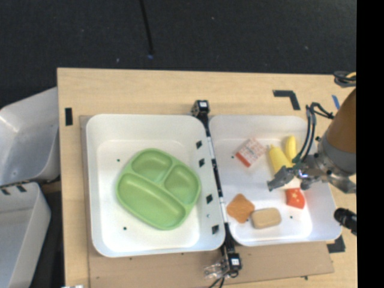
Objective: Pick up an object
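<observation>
Nearest us, we see the wooden bench [150, 89] carrying two white bins side by side. We find a green divided plate [158, 188] lying flat in the left bin [96, 233]. We see the arm [345, 131] reaching into the right bin [240, 128] from the right, its gripper [287, 179] low among the items, and we cannot tell whether the fingers are apart or together. Just beside it we note two yellow pieces [278, 158], a tan block [266, 218], an orange-brown wedge [240, 207], a red-and-white packet [250, 152] and a small red piece [294, 198]
</observation>
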### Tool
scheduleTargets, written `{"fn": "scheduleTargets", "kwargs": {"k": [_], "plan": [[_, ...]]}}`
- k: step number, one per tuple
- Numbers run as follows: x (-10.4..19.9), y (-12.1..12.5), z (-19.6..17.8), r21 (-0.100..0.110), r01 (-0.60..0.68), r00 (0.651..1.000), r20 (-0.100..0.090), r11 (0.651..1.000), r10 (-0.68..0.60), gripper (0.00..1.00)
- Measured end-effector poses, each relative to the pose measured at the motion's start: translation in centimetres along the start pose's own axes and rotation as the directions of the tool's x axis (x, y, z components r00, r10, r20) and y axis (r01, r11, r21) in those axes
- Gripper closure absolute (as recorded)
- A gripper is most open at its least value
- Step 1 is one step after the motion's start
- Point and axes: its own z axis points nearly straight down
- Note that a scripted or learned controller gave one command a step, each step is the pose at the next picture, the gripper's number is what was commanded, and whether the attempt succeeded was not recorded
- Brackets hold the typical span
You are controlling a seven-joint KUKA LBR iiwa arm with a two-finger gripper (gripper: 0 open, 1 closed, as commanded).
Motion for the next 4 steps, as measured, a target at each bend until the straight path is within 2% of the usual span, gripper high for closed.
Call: {"fn": "scheduleTargets", "kwargs": {"k": [2, 3, 4], "plan": [[0.5, 0.7, 8.8, 0.004, -0.006, 1.0, -0.002, 1.0, 0.006, 0.0], [0.4, 0.6, 10.5, 0.003, -0.006, 1.0, -0.001, 1.0, 0.006, 0.0], [0.3, 0.7, 9.4, -0.001, -0.013, 1.0, -0.001, 1.0, 0.013, 1.0]]}}
